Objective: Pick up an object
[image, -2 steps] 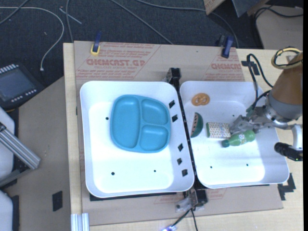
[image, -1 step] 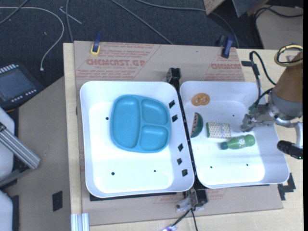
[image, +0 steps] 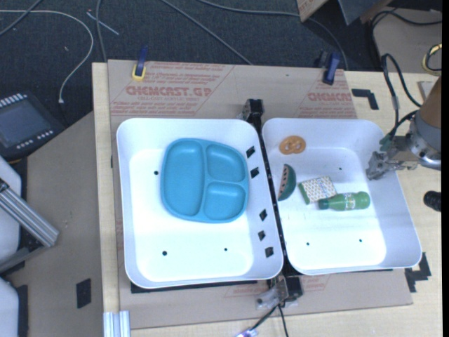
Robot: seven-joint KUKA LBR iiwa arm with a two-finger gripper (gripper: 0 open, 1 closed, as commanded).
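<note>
Seen from above at a slant, a desk (image: 105,188) carries two shallow white bins side by side. The left bin (image: 140,258) holds a blue divided plate (image: 205,180) with three compartments, lying flat toward the far half of the bin. The right bin (image: 393,251) holds four small things gathered in its far-left part: a round orange biscuit-like piece (image: 292,145) nearest the far wall, a watermelon slice toy (image: 285,182) against the left wall, a small patterned packet (image: 317,189) just right of it, and a green bottle (image: 344,201) lying on its side, touching the packet's near edge. The arm (image: 429,128) reaches in from the right, and its pincer (image: 381,161) sits over the right rim of the right bin — well apart from the bottle and the other things. Whether the pincer is open or closed cannot be told; nothing is seen in its grip. Cables trail over the dark floor (image: 210,20) at the far side.
</note>
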